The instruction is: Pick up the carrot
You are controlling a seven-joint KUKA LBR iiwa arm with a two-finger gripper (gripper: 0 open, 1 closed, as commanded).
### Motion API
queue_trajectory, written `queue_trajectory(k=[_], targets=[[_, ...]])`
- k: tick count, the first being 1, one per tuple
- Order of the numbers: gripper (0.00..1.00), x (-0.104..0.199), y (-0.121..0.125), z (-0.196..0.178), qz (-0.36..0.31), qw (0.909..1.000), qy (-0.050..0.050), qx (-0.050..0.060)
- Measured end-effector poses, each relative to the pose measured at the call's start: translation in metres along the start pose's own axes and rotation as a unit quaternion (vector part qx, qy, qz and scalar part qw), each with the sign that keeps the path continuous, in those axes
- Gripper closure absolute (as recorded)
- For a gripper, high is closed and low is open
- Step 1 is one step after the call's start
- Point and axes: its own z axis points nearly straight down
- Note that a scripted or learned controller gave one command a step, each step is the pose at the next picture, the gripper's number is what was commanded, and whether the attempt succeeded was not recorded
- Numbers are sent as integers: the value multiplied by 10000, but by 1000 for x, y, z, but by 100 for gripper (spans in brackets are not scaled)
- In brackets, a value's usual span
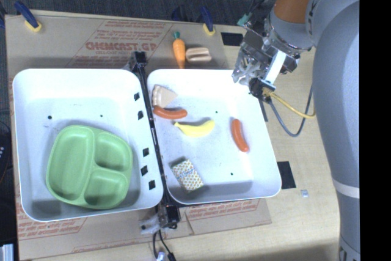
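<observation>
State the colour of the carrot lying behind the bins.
Orange with a green top: the carrot, seen in the camera view.

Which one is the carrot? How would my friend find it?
Look just beyond the far rim of the right bin, on the cardboard. The carrot lies there beside a small sandwich. It is the orange one with a green top.

The gripper (247,77) is small and blurred against the far right rim of the right bin (269,150), so its fingertips cannot be made out. The grey arm (339,88) is cut off by the picture's top and bottom edges. The worktop (73,30) runs out of view at the left and bottom. A small patterned packet (188,175) in the right bin is too fine to read.
</observation>
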Motion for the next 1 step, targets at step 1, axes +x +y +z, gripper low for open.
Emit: queue_trajectory(k=[1], targets=[[100,-47,-33,111,-1420,9899,-3,9]])
